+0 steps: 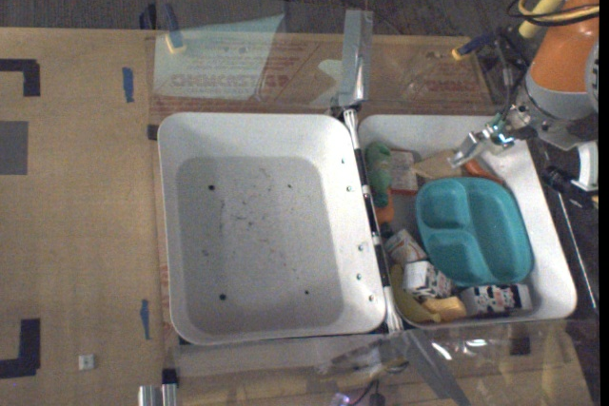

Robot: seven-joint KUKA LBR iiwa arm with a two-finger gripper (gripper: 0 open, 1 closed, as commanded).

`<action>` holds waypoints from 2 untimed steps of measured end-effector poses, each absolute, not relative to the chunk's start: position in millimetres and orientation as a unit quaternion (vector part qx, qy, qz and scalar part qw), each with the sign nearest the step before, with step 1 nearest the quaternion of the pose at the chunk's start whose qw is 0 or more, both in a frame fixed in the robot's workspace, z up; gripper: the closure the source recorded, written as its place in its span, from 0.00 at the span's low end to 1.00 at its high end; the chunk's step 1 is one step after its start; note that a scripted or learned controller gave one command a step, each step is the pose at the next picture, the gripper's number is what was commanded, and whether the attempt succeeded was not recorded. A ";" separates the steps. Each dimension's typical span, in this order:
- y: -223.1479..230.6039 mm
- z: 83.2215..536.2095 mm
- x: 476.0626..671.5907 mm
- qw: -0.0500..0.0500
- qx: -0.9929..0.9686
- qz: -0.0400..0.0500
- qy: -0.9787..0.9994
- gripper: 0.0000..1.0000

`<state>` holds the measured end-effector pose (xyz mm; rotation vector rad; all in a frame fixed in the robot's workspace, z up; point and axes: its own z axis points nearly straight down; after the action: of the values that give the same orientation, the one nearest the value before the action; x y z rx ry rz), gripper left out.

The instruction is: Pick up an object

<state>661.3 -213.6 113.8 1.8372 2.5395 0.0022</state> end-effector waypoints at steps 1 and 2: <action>-204.0 109.3 667.4 0.003 0.439 -0.001 0.899 0.00; -217.9 101.0 665.1 -0.001 0.439 0.003 0.898 0.00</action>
<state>665.1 -217.9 101.0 1.3808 2.8240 0.0107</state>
